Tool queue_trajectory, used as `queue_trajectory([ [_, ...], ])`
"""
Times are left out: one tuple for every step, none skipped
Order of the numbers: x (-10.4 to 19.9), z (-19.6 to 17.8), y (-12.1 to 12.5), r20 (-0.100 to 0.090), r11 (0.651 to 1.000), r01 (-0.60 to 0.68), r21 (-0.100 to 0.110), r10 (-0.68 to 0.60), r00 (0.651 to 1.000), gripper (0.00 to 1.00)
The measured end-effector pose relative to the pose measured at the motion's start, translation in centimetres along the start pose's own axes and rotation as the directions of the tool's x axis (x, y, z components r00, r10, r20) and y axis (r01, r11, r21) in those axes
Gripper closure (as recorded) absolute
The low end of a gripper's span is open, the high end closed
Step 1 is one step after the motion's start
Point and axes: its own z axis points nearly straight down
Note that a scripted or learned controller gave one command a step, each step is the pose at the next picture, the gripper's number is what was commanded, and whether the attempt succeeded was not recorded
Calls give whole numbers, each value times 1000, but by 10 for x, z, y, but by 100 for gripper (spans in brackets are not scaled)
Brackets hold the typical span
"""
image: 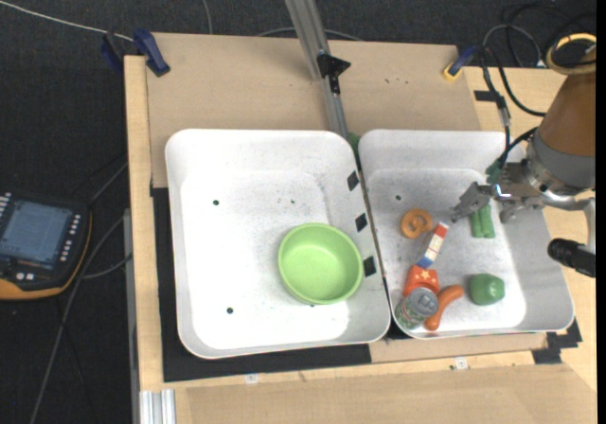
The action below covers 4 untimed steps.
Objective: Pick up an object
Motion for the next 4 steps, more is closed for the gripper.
queue_trajectory([
  [-3, 41, -3, 1, 1000, 0, -6, 0, 1000, 0],
  [-3, 29, -2, 2, 1000, 1, -9, -1, 1000, 100],
  [-5, -22, 8, 2, 1000, 1, -9, -1, 1000, 100],
  [-5, -38, 9, 1, 1000, 1, -6, -1, 1000, 100],
])
